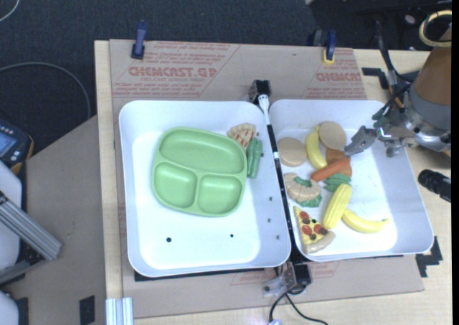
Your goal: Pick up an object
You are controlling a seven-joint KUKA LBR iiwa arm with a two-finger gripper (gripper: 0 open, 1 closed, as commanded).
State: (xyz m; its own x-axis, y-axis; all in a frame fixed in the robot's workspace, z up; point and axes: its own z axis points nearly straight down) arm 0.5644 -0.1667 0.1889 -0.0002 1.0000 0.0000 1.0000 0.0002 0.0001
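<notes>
The right bin holds several toy foods: two tan round buns, a small banana, an orange carrot with a green top, a corn cob, a second banana, a pizza slice and a pale sandwich piece. My gripper hangs over the bin's upper right part, just right of the carrot and the upper bun. Its fingers stand apart, open, with nothing between them. One dark finger points down-left toward the carrot.
The left bin holds a green divided plate, a waffle piece and a green pea pod. A black divider bar runs between the bins. Blue clamps sit at the board's far edge.
</notes>
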